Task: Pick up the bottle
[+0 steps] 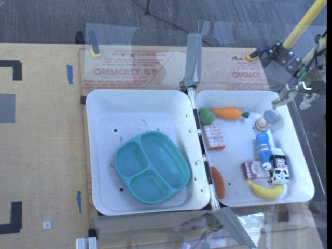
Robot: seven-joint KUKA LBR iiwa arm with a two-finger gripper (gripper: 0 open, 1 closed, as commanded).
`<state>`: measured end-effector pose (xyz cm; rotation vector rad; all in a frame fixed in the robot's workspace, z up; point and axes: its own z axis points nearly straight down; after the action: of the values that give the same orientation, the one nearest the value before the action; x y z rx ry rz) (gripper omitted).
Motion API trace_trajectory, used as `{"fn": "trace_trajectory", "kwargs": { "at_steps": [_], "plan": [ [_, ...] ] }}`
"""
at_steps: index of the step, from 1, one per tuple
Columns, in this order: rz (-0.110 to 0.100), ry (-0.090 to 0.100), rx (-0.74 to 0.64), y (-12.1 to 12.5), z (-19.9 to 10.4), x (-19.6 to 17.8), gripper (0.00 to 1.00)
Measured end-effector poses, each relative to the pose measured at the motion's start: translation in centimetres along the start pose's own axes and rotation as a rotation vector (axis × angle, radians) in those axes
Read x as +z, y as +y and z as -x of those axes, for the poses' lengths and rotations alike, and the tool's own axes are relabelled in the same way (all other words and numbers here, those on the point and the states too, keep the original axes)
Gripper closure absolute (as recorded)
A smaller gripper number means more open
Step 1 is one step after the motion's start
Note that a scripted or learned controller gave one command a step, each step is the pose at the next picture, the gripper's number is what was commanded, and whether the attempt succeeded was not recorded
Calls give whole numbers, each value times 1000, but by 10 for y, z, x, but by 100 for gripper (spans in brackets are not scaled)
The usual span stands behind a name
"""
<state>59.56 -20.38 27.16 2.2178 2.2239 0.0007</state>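
Bottle [263,147]: a small blue bottle with a pale cap end, lying on its side in the right bin [303,154], its long axis running roughly 12 to 6 o'clock. It looks like smooth, rounded plastic, likely to roll if nudged sideways.

Immediate neighbours: at its 12 o'clock, a small round grey can [266,119], near the bottle's top end. At its 5 o'clock, a black-and-white cow-patterned carton [279,169], touching or just beside the bottle's lower end. At 7 o'clock, a small maroon packet [253,169]. At 6 o'clock beyond those, a yellow banana [265,190], curved and soft-looking.

Farther out: an orange carrot [226,113] and a green round item [207,116] at 10 o'clock; a red-and-white box [213,137] at 9 o'clock; a red sausage [218,181] at 8 o'clock by the divider.

Left bin [101,108]: holds a teal three-compartment plate [152,166], glossy moulded plastic.

Hand [298,90]: at the bottle's 1 o'clock, above the right bin's far corner, well apart from the bottle. Whether it is wide or narrow cannot be told.

Handling note: the approach probably wants to come straight down over the bottle's middle, gripping across its narrow width, clear of the carton and can.
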Motion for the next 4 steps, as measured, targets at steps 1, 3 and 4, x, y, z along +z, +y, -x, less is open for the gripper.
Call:
{"fn": "trace_trajectory", "kwargs": {
  "at_steps": [1, 3, 4],
  "plan": [
    [-1, 0, 183, -51, -20, 132, 0],
    [3, -1, 198, -45, -3, 167, 100],
    [0, -1, 287, -39, -41, 62, 100]
  ]
}}
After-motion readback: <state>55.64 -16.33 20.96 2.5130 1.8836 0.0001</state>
